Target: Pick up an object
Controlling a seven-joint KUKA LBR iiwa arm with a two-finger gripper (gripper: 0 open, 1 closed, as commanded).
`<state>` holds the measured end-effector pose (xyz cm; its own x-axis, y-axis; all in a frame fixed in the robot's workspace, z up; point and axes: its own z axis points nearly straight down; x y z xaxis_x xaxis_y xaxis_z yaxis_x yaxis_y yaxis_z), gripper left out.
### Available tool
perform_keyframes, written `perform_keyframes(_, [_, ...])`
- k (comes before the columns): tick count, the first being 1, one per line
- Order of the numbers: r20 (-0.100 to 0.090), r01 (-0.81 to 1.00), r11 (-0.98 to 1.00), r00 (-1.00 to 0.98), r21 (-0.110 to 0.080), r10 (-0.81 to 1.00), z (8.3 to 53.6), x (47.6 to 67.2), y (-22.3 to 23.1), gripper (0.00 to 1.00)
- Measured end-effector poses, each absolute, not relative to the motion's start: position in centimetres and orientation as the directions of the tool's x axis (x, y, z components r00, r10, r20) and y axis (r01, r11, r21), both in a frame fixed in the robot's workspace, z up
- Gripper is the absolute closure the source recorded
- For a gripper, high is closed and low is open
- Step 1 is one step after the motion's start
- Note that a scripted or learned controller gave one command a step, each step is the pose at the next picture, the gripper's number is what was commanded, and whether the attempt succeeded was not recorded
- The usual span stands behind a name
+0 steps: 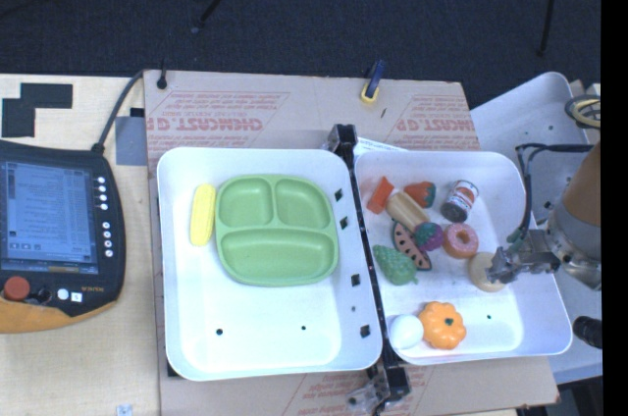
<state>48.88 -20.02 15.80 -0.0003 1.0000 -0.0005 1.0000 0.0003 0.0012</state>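
The tan round toy (481, 273) lies in the right bin (546, 342), close to its right edge and about halfway down. It looks like the thing to pick up, because the gripper (506, 261) is right on top of its right side. The arm comes in from the right, so this toy is the easiest one to reach.

I cannot tell if the gripper is open or closed. It is small and dark here. So I cannot say it is holding the toy.

The toy sits a little apart from the others. That helps, because there is room around it. The pink donut (459, 239) is the closest, just up and to the left. If the gripper slips, I think it could bump the donut.

More toy food is in a pile near the bin's left and top edges. There is a watermelon slice (412, 247), a green leaf (393, 265) and a small can (459, 201). An orange pumpkin (442, 326) and a white egg (406, 332) sit by the bottom edge.

The left bin (182, 326) holds a green plate (276, 230) in the middle. A yellow corn (202, 213) lies beside the plate, near the left edge. They are far from the arm, so I think they will stay put.
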Motion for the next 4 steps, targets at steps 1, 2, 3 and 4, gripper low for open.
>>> perform_keyframes(1, [-0.001, 1.0, 0.001, -0.001, 0.002, 1.0, 21.6, 49.7, -19.6, 1.0])
perform_keyframes(2, [0.001, 1.0, 0.001, -0.001, -0.001, 1.0, 22.8, 49.7, -19.7, 1.0])
perform_keyframes(3, [0.003, 1.0, 0.004, -0.004, -0.003, 1.0, 22.5, 50.7, -15.2, 1.0])
perform_keyframes(4, [0.002, 1.0, 0.005, -0.005, -0.003, 1.0, 21.5, 53.1, -10.3, 1.0])
